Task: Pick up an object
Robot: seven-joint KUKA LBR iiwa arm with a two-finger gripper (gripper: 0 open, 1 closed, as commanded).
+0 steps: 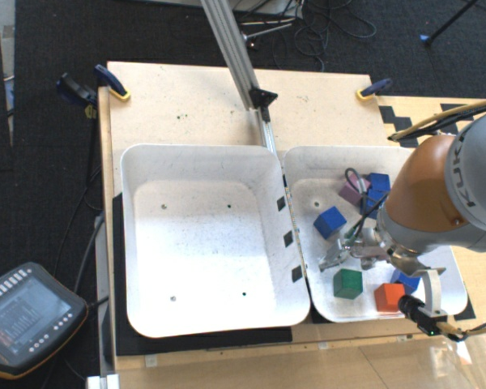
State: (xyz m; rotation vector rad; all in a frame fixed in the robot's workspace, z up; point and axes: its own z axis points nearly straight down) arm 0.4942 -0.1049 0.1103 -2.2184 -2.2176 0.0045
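My gripper [341,254] hangs low in the right bin [308,177], reaching in from the right under the orange-banded wrist. It sits between a blue cube [330,221] just behind it and a green cube [347,284] just in front of it. An orange-red cube [388,297] lies near the bin's front right, with a small blue block [406,282] beside it, partly under the arm. A purple block [351,192] and another blue block [378,186] rest at the back of the bin. I see nothing lifted off the bin floor.
The left bin [138,217] stands beside the right one, sharing a middle wall. A slanted metal pole [231,39] rises from the bench behind the bins. A teach pendant [24,318] lies on the floor at the lower left.
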